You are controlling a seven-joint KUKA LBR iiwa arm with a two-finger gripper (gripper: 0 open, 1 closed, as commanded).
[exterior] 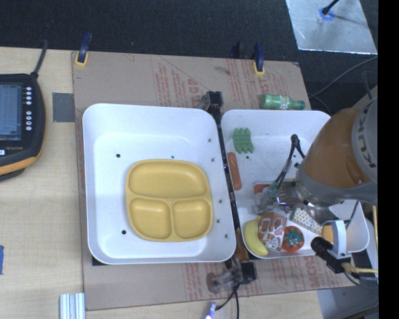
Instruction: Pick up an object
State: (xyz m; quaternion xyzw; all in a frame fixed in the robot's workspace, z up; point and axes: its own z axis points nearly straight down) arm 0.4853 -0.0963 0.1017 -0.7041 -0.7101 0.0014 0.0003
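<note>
Your inventory: left bin (96, 178), centre frame, holds a yellow divided tray (167, 199). Right bin (266, 121) holds a green toy (243, 140) and orange sausage (234, 169) along its left side, and a banana (252, 239), patterned packet (272, 230) and tomato (293, 240) at lower right, beneath the gripper (274, 201). You cannot tell its jaw state.

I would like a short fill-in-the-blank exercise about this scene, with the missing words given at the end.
1. The yellow divided plate lies in the ____ bin.
2. The yellow divided plate has ____ compartments.
3. The green bottle lies on the cardboard, ____ the bins.
4. The gripper hangs over the ____ bin, near the banana.

Missing words: left; three; outside; right
</note>
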